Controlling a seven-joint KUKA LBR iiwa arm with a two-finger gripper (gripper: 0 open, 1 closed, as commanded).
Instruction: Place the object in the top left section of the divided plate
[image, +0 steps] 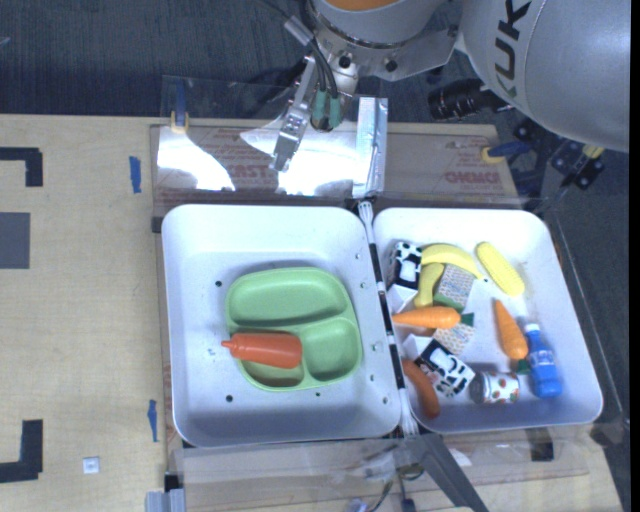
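Observation:
A green divided plate (292, 298) lies in the left bin (190, 300), with one wide section at the back and two smaller ones at the front. An orange-red carrot-like object (264, 348) rests across the plate's front left section, its tip over the rim. My gripper (303, 132) hangs high above the bench behind the left bin's back wall, well away from the plate. A small dark green thing (322, 108) shows right at the gripper; I cannot make out whether it is held.
The right bin (570, 290) holds several items: two bananas (445, 265), carrots (428, 318), black-and-white patterned pieces (447, 368), a blue bottle (541, 362) and a small can (500, 388). A shiny sheet (210, 160) covers the bench behind the left bin.

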